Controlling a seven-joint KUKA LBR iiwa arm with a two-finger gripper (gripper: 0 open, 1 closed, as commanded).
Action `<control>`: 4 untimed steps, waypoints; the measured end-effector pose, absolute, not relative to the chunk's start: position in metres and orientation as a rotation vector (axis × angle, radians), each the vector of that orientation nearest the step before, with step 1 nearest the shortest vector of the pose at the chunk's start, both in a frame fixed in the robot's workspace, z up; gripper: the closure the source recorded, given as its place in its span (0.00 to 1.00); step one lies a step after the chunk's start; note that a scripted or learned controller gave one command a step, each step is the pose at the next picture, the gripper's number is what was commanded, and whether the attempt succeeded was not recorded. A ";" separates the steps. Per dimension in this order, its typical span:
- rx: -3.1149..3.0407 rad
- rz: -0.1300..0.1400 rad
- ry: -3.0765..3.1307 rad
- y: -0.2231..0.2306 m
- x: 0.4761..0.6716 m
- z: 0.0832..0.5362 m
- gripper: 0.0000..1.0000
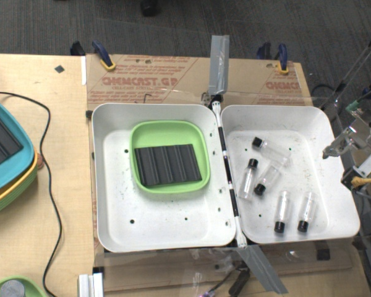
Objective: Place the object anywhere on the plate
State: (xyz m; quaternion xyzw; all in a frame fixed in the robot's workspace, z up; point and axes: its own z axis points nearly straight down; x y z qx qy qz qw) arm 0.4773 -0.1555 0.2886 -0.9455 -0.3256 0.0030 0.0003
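A green, rounded-square plate lies in the left white bin, and a black ribbed mat covers its middle. Several clear vials with black caps lie scattered in the right white bin, among them one near the centre, one at the front and one beside it. At the right bin's far right rim I see a grey part of the gripper, well apart from the vials and from the plate. Nothing shows in its grasp.
Both bins rest on brown cardboard held by blue and yellow clamps. A stack of blue and green containers and a black cable lie on the wooden bench to the left. A grey strip stands behind the seam between the bins.
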 end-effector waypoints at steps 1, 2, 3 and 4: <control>-3.099 0.009 -0.520 -0.175 0.478 0.340 0.00; -3.120 0.011 -0.359 -0.222 0.477 0.311 0.00; -3.124 0.011 -0.320 -0.222 0.477 0.290 0.00; -3.124 0.012 -0.315 -0.222 0.477 0.264 0.00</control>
